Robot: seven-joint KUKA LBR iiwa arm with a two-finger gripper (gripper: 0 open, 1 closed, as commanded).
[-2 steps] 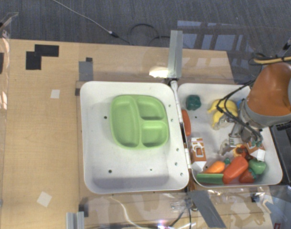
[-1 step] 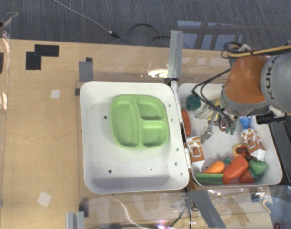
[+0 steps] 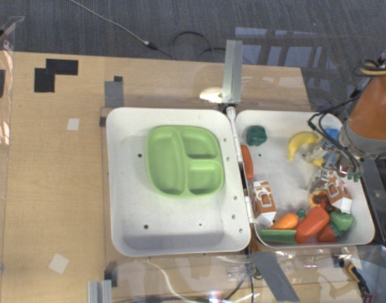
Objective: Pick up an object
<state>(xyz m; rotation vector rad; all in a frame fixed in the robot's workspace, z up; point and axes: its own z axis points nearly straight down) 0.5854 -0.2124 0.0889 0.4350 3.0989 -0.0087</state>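
Observation:
The right bin [image 3: 363, 235] holds several toy foods. A yellow banana [image 3: 300, 144] lies at the back beside a dark green round piece [image 3: 256, 134]. A red sausage [image 3: 246, 161] lies along the left wall, with a brown and white carton [image 3: 263, 199] below it. At the front sit an orange carrot [image 3: 285, 221], a green cucumber [image 3: 278, 236], a red-orange pepper [image 3: 313, 223] and a green pepper [image 3: 342, 220]. My gripper [image 3: 327, 171] hangs low over the right side of this bin, just right of the banana and above an orange and white packet [image 3: 337, 193].
The left bin [image 3: 126, 232] bears a light green divided plate [image 3: 183, 161]. A metal post [image 3: 232, 71] stands behind the seam between the bins. The arm's orange band [image 3: 373, 109] fills the right edge. Black tape marks [image 3: 54, 73] lie on the wooden bench.

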